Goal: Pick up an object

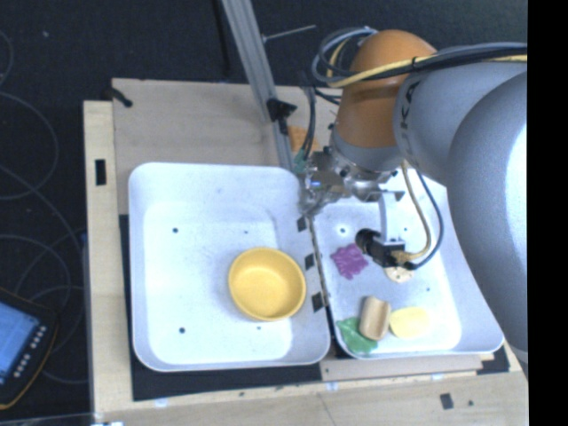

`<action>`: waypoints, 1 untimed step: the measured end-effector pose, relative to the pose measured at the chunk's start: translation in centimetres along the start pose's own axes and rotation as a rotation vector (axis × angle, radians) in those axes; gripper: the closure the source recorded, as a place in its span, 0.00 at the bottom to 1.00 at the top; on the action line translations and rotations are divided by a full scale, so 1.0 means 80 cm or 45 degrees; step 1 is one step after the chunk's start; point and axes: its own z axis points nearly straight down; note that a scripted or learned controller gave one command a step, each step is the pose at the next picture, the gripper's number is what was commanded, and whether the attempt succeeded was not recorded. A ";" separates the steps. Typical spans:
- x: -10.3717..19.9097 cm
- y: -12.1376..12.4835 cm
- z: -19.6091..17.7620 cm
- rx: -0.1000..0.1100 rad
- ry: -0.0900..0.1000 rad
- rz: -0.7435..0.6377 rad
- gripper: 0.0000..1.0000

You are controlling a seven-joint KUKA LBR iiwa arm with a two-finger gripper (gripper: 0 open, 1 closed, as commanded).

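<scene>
At the upper-left corner of the right bin (448, 282), tool (312, 199), cannot tell whether clenched or released

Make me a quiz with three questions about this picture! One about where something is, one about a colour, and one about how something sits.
1. Where is the yellow bowl?
A. in the picture's left bin
B. in the other bin
C. on the floor

2. What colour is the crumpled thing in the right bin?
A. red
B. purple
C. blue

3. How does the bowl sit?
A. upside down
B. on its side
C. upright, open side up

Answers:
1 A, the bowl rests on the left bin's white floor.
2 B, it is clearly purple against the white.
3 C, you can look straight down into its hollow inside.
</scene>
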 end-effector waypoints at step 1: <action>0.059 0.008 -0.008 -0.003 0.001 -0.001 1.00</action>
